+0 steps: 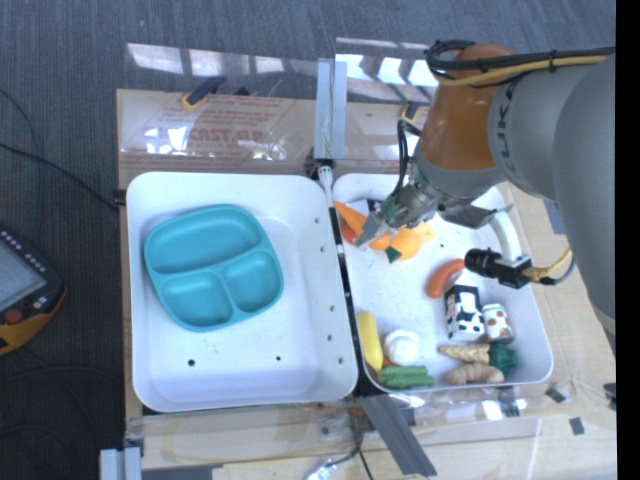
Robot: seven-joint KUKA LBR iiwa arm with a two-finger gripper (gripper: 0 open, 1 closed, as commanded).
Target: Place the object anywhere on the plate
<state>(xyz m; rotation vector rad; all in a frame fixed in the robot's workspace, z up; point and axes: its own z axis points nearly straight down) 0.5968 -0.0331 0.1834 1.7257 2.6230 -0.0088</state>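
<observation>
— Where's the carrot?

— In the right bin, up in its far left corner against the dividing wall. It's an orange, tapered plastic piece, smooth-looking, lying beside a yellow-orange toy with a bit of green at its near end.

— And the gripper?

— Down over those two pieces, its grey metal tip touching or just above them. The jaws sit close together, but whether they clamp the carrot or anything else I cannot tell; the wrist hides the contact.

— The plate?

— A teal plastic plate, rounded corners, three compartments, glossy. It lies in the left bin, toward that bin's far left side, well apart from the carrot.

— What else is in the right bin?

— Toward the middle, a red-orange sausage shape. Just nearer, a black-and-white cow-patterned carton with a small red-and-white can beside it. Along the near edge: a yellow corn cob, a white round piece, a green pea pod, and two tan, knobbly pieces toward the near right corner.

— The bins themselves?

— Shallow, white, smooth plastic with rounded corners, side by side.
</observation>
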